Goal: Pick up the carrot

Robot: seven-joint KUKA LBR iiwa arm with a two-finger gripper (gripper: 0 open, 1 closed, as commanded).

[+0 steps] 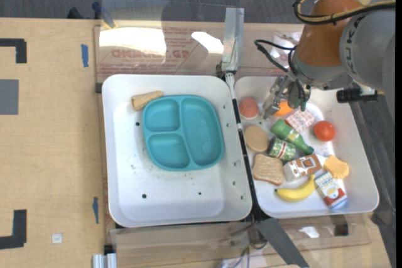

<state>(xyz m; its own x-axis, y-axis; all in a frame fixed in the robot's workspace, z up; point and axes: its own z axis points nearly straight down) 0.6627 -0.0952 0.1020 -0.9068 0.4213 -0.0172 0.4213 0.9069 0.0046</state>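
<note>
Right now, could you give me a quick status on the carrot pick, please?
Gripper low in right bin, over carrot. Carrot partly hidden, grasp unconfirmed. Green bottle and carton crowd it.

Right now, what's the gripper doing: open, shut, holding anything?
Gripper: down in the right bin beside the carrot; open or shut cannot be told.

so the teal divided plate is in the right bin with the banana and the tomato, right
Not quite. The camera view shows the teal divided plate in the left bin, beside a piece of toast. The banana and the tomato do lie in the right bin.
</note>
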